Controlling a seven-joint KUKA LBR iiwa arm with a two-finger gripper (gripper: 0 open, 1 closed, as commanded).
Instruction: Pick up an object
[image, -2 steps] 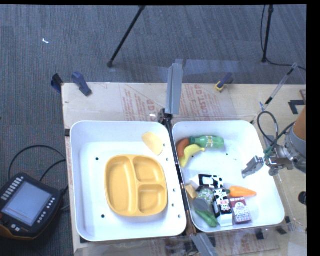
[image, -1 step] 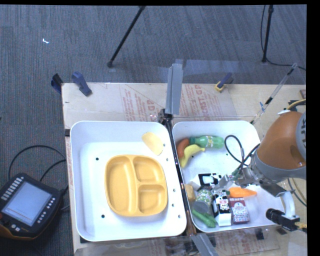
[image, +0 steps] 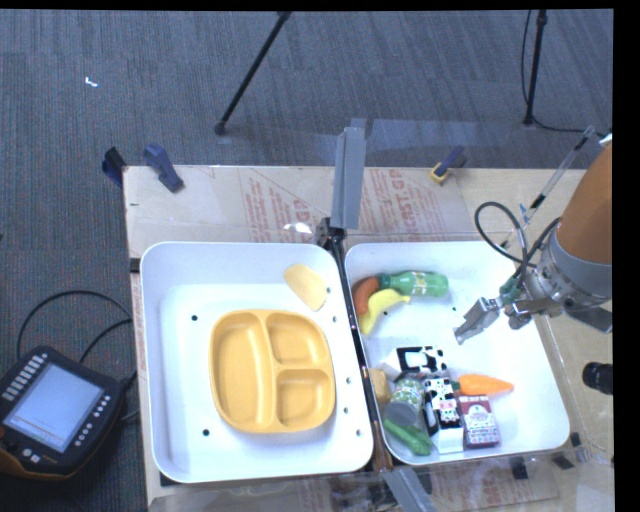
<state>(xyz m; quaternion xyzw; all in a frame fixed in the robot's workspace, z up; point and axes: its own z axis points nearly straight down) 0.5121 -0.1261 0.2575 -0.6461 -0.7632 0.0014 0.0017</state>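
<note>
My gripper hangs over the right bin, in its upper right part, with nothing seen in it. Left of it lie a green bottle, a yellow banana and an orange-red piece. Below it sit a black-and-white box, an orange carrot, a cow-patterned carton, a red carton, a grey lump and a green vegetable.
The left bin holds a yellow divided plate and a pale yellow piece near its top right corner. A grey post stands behind the divider between the bins. A black cable loops near the arm.
</note>
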